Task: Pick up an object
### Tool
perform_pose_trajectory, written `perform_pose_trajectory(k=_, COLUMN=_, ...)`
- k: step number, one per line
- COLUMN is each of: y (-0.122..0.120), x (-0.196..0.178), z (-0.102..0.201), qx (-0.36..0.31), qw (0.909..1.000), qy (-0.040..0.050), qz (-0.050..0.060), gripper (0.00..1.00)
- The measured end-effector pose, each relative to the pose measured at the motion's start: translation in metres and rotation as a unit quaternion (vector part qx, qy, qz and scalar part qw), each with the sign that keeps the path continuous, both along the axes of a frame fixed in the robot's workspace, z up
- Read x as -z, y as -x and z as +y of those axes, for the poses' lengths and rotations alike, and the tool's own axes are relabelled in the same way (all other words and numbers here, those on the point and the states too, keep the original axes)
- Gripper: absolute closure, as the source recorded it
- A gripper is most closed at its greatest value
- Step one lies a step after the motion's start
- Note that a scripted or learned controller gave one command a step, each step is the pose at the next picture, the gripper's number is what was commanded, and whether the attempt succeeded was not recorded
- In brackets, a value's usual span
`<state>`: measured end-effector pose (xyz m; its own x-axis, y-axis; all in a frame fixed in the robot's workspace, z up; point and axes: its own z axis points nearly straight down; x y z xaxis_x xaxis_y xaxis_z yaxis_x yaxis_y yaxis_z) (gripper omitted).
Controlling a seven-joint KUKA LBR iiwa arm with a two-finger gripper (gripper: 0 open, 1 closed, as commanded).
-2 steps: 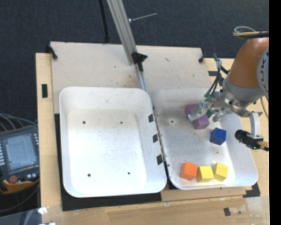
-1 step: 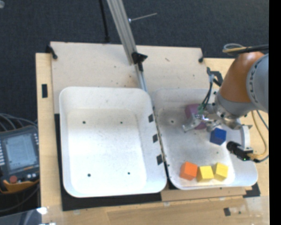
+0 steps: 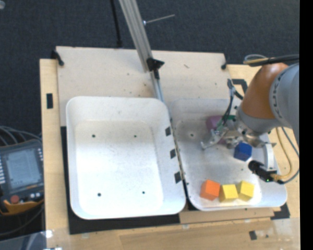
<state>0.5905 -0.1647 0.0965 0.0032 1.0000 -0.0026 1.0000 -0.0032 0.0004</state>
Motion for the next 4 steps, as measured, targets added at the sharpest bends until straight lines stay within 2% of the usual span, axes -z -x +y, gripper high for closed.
perform_pose_trajectory(k=1, y=-0.001, x=-0.013, z=-0.001, qx=0.003, qw=1.0, qy=-0.0003, qz=-0.003, gripper=1.0)
perform_pose_trajectory(k=2, y=-0.004, x=-0.061, z=0.006, qx=-0.003, qw=1.0, qy=-0.0005, qz=-0.003, gripper=1.0)
perform_pose_trajectory(k=4, y=0.001, x=-0.182, z=0.019, qx=-0.004, qw=1.0, qy=-0.0003, qz=-0.004, gripper=1.0)
